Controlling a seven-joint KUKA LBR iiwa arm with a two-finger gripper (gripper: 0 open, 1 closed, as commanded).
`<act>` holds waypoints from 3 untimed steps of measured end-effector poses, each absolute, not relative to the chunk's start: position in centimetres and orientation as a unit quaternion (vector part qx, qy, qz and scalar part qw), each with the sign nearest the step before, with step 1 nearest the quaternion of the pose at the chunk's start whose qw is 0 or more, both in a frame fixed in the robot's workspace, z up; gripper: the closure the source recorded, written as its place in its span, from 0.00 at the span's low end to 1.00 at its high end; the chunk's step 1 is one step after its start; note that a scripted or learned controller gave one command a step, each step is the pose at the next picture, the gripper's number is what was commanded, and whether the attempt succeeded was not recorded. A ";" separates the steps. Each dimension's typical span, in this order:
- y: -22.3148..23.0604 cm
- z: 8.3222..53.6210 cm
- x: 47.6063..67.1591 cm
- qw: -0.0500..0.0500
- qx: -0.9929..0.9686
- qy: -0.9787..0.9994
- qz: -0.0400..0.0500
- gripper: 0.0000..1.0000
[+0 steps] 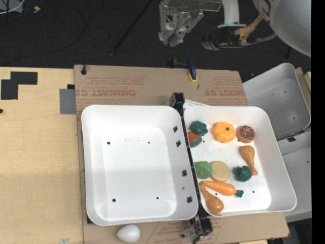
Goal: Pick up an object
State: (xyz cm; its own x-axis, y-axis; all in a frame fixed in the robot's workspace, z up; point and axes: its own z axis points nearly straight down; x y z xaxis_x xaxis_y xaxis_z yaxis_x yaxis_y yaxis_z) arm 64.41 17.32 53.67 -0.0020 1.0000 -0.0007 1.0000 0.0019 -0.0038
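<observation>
A white egg [128, 233] is seen at the near edge, on the cardboard just outside the left bin [96, 136]. In the right bin [269, 136] are gathered a carrot [219, 188], a pear-like gourd [214, 203], a pumpkin [224, 131], a doughnut [246, 133] and a drumstick [248, 157]. The gripper [173, 34] is held high beyond the bins, nothing visible in it; its closure cannot be told.

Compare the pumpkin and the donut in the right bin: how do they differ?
The pumpkin is plain orange with ribbed lobes; the donut is brown with speckled topping. The pumpkin looks a bit larger than the donut. The pumpkin is solid and domed; the donut lies flat and seems to have a centre hole. Both sit side by side near the bin's far edge.
</observation>
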 end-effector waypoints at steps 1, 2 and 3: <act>20.4 53.8 59.6 0.002 -0.706 -0.709 0.002 1.00; 22.4 53.6 64.5 0.000 -0.705 -0.709 0.002 1.00; 24.4 53.7 62.1 0.002 -0.706 -0.708 0.003 1.00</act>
State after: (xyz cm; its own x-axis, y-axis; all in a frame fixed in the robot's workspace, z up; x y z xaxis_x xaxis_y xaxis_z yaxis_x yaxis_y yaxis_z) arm 62.15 24.36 53.71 -0.0025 1.0000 -0.0018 1.0000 0.0025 -0.0061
